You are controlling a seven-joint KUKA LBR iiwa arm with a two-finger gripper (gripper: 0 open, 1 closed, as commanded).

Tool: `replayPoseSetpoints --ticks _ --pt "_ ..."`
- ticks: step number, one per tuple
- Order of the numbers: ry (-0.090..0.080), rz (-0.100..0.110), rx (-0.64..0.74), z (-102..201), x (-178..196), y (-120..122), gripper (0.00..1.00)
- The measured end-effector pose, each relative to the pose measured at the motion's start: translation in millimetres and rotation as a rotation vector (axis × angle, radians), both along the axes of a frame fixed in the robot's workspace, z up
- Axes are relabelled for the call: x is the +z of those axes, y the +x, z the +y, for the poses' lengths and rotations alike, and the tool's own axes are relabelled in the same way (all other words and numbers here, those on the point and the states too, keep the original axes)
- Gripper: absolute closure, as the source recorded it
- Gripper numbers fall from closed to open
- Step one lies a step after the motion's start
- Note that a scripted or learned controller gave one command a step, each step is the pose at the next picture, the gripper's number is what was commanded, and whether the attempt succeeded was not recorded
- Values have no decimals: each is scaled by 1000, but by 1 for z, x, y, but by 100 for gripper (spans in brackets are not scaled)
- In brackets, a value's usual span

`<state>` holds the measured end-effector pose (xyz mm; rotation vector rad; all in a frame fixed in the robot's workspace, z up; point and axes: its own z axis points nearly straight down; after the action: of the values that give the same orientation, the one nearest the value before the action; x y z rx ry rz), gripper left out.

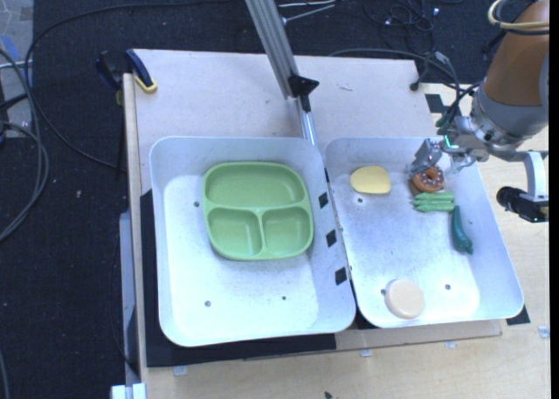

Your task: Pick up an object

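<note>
- Dark carpet strewn with cables surrounds your pale worktop (227,83), which carries two shallow white bins side by side.
- Your left bin (175,301) holds a green divided tray (258,210).
- Your right bin (489,292) holds the likely targets: a yellow piece (370,181) near its top left, a brown ring-shaped piece (429,181), a green bean-like piece (434,203) just below that, a darker green piece (460,231) toward the right rim, and a round cream piece (405,299) near the front edge.
- You see the end effector (431,161) hanging just over the brown ring-shaped piece, at the upper right of that bin.
- You cannot tell from this view whether it is spread or pressed together, and nothing shows as gripped.
- By my reading, you are at the approach-and-descend step, with the lift yet to come.
- The next move probably calls for settling squarely on the brown ring, since the bean-like piece lies touching or almost touching it and could be nudged.
- Mind the bin's upper rim close behind the end effector; the open room lies toward the bare bin centre.
</note>
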<state>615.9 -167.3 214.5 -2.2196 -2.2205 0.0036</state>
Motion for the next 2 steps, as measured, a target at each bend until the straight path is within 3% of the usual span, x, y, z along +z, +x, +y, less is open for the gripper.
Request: replayPoseSetpoints --ticks 1,2 --pt "-1 -4 1 0 2 1 0" --pt "1 2 -1 1 -63 -1 0"
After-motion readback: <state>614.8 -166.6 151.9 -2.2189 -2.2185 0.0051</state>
